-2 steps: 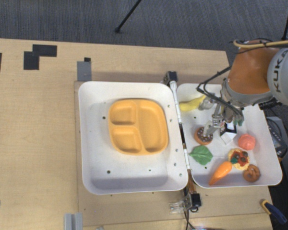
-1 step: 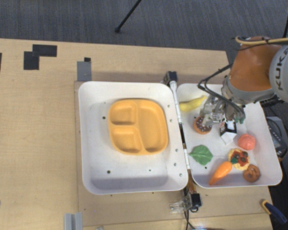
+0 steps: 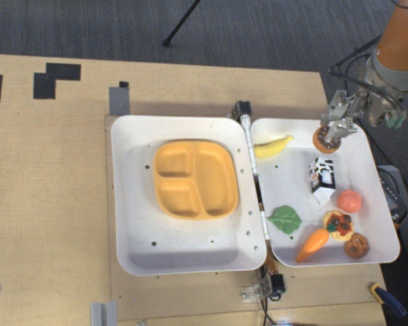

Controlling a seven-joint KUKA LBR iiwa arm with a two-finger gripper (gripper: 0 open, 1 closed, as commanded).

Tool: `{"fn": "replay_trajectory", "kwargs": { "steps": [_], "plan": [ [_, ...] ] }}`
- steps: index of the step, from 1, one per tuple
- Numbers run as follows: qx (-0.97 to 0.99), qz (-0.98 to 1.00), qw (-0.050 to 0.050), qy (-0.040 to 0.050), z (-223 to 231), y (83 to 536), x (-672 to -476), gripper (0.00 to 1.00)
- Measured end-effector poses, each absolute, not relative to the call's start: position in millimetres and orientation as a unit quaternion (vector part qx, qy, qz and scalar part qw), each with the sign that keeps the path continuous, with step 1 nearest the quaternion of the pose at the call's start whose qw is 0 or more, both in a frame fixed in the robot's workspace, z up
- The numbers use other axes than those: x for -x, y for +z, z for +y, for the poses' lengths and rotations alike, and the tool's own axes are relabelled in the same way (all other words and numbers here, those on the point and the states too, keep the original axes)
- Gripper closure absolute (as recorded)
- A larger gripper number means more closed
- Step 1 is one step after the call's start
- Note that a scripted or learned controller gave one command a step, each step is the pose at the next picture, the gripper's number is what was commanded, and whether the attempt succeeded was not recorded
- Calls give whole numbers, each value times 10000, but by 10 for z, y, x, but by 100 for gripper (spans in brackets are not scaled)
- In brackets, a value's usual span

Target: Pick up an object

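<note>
STEP: grasp attempt at the right bin's far corner | end effector (image 3: 332,132) over small brown round object (image 3: 324,141) — finger opening cannot be told | ADVICE: contact to be confirmed before any lift — bin wall (image 3: 367,141) close by.

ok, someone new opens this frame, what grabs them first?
Probably the yellow divided tray, sitting alone in the left bin. Next, the toy food scattered in the right bin: a banana at its far-left corner, a carrot near the front. The end effector hangs over a brown round item at the far edge.
</note>
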State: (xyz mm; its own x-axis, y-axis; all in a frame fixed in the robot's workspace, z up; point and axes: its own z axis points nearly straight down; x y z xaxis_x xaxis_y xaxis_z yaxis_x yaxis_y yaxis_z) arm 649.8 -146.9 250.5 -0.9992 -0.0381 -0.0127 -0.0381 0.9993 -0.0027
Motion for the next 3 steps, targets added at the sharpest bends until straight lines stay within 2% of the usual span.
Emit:
{"fn": "replay_trajectory", "kwargs": {
  "steps": [1, 2, 3],
  "plan": [
    [192, 9998, 40, -1, -1459, 2481, -6489, 0],
    [119, 9999, 36, 3, -1552, 1297, -6568, 0],
    [472, 9989, 45, -3, -1533, 1010, -6529, 0]
  ]
}}
